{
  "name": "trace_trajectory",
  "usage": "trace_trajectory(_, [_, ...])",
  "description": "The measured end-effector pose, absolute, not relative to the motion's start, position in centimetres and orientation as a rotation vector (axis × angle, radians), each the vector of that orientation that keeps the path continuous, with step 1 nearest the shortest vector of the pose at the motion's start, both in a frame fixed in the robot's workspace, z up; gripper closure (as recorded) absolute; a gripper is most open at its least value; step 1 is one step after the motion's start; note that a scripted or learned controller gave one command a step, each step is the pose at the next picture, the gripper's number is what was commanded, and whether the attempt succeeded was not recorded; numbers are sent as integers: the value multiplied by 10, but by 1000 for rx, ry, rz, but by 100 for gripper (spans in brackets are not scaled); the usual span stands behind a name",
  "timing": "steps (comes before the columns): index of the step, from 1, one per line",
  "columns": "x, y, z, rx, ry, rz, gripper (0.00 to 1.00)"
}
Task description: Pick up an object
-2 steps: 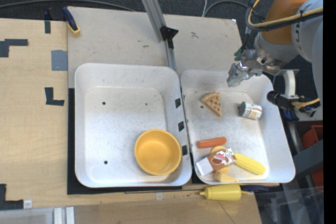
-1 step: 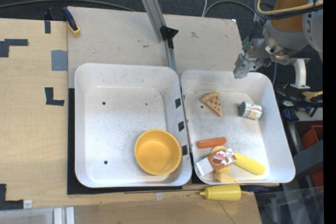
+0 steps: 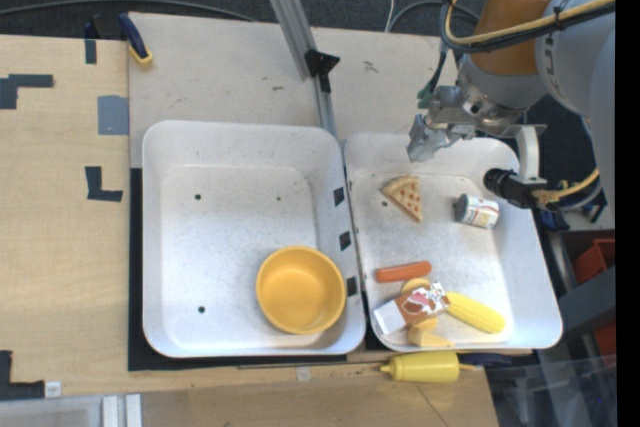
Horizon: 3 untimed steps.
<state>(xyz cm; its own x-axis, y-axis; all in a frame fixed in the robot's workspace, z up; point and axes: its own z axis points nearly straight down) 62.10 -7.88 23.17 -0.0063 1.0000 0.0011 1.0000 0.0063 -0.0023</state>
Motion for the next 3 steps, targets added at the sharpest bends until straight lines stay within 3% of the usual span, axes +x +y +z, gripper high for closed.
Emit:
trace_trajectory(2, [591,33,213,-2212,-2226,4,100])
trace_trajectory(3, [581,79,225,-2212,-2227,1,100])
